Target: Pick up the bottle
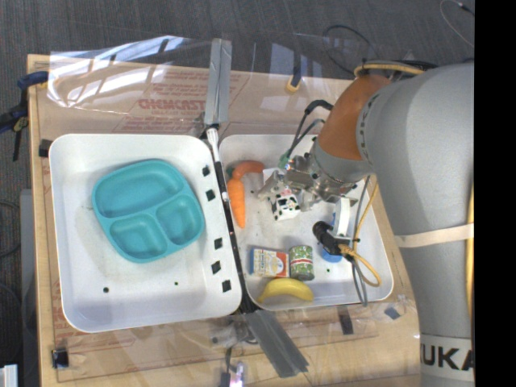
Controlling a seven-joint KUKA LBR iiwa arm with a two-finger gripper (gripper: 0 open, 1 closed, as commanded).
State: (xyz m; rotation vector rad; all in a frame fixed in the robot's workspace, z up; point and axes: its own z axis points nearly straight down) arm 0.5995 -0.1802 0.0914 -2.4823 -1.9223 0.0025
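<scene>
My gripper (pixel 282 190) is low over the middle of the right bin (pixel 367 285), reaching in from the right. A small black-and-white spotted thing (pixel 284 207) lies right under it, touching or nearly touching. A small blue thing (pixel 331 254) peeks out beneath the wrist near the bin's right wall. It is mostly hidden, and I cannot tell if it is the bottle. No clear bottle shape stands out elsewhere in the bins.
An orange carrot (pixel 237 202) and a red-orange piece (pixel 247 168) lie along the right bin's left wall. A small carton (pixel 268 262), a green can (pixel 301 262) and a banana (pixel 286 290) sit at its front. The left bin (pixel 72 297) holds a teal divided plate (pixel 147 210).
</scene>
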